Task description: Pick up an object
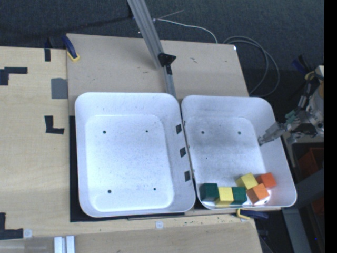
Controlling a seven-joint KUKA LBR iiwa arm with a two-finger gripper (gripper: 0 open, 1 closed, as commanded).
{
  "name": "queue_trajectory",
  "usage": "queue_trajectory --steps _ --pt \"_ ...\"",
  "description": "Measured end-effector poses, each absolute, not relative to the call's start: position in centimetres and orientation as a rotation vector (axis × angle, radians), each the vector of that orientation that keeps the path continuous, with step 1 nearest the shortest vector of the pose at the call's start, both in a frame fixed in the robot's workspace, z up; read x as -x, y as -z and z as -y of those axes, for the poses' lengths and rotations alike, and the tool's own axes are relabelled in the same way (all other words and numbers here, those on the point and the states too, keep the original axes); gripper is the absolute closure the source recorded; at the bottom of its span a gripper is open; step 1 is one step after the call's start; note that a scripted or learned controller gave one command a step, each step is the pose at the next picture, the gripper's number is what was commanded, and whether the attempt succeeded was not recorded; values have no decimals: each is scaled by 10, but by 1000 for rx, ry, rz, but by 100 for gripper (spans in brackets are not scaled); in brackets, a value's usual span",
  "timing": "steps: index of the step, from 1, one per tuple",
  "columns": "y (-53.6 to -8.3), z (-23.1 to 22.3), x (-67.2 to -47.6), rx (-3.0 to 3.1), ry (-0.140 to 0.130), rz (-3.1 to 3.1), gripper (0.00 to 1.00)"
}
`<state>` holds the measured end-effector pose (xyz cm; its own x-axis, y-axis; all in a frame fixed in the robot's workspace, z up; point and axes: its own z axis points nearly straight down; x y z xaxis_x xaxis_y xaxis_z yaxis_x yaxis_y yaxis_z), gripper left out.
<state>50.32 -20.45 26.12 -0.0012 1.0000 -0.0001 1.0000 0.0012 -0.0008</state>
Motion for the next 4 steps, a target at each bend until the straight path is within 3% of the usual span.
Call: queue_trajectory --steps 1,2,3,4 --pt "-261 205 -503 2220 -1 2222 0" --pt "-184 174 -555 2211 -5 2223 0" --pt "-244 149 -591 2219 5 2232 0" --pt "-128 96 -626 2211 -7 2222 0"
